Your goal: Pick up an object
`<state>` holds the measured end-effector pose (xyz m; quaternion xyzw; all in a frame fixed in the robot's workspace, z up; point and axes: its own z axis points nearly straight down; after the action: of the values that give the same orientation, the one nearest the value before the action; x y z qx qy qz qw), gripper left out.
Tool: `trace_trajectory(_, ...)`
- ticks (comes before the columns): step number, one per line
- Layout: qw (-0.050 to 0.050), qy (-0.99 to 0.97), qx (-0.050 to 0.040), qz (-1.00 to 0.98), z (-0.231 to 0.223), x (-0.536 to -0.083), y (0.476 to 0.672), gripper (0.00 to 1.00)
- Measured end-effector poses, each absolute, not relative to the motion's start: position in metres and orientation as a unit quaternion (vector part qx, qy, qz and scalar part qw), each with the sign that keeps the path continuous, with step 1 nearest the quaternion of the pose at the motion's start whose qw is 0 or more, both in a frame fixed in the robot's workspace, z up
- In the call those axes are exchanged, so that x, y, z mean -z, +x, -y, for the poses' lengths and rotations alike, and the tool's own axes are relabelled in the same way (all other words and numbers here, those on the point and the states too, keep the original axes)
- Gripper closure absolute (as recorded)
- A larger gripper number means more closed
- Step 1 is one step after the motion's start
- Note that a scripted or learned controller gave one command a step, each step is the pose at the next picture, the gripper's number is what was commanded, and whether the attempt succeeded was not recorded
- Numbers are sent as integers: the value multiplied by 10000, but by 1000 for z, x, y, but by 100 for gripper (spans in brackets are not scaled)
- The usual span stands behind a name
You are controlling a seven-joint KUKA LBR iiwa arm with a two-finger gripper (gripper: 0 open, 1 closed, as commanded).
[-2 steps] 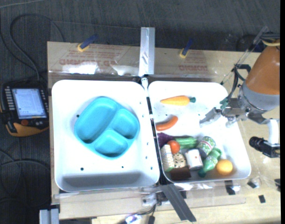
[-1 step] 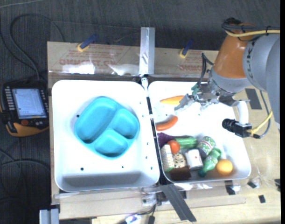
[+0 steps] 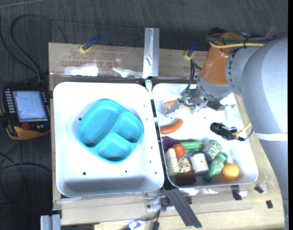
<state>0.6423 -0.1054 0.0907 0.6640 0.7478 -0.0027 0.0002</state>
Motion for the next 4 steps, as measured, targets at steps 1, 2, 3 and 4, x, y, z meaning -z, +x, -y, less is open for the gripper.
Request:
trace_trajectory(1, -26, 6955, 30, -7185, 101, -109, 554, 0)
trace_trajectory(2, -11, 6829, 27, -7305, 155, -212, 592, 0)
trace_trajectory(3, -9, 6554, 36, -7553, 154, -163, 652, 0)
trace_trajectory(4, 84, 6321, -21, -7749, 122, -103, 672, 0)
